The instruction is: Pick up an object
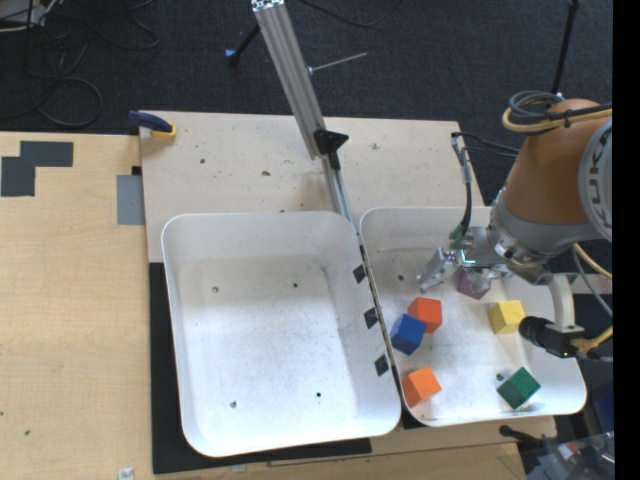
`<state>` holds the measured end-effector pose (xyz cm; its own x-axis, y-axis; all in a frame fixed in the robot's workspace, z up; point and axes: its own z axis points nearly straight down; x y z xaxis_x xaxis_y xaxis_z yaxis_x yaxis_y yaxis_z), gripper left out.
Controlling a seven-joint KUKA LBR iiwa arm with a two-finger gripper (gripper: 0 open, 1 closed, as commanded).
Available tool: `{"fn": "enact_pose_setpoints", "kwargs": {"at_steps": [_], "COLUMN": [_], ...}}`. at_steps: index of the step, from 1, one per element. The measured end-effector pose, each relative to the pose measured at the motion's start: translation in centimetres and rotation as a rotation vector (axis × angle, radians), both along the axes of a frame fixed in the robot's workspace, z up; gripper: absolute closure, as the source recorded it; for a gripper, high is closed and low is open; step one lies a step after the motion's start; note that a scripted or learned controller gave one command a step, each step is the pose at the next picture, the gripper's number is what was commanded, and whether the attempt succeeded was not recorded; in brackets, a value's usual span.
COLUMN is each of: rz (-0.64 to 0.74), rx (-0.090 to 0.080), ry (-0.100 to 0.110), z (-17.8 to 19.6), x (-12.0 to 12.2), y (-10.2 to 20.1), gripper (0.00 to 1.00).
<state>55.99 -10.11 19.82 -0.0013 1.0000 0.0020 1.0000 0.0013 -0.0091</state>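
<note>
You saw the gripper over the right bin, its grip unclear, above the red-orange cube touching the blue cube. The arm showed partial lettering, "UK".

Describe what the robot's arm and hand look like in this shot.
The arm is bulky and rounded, with a broad orange shell and a grey section at its edge bearing dark lettering. Yellowish cables loop over its top. Below the wrist sits a small metallic silver hand with thin fingers, and a thin dark cable runs up behind it.
</note>
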Motion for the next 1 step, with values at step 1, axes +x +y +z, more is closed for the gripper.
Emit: {"fn": "enact_pose_setpoints", "kwargs": {"at_steps": [1], "rz": [-0.004], "rx": [-0.001], "ry": [-0.006], "z": [0.26], "x": [0.09], "y": [-0.17], "gripper": [0.0]}}
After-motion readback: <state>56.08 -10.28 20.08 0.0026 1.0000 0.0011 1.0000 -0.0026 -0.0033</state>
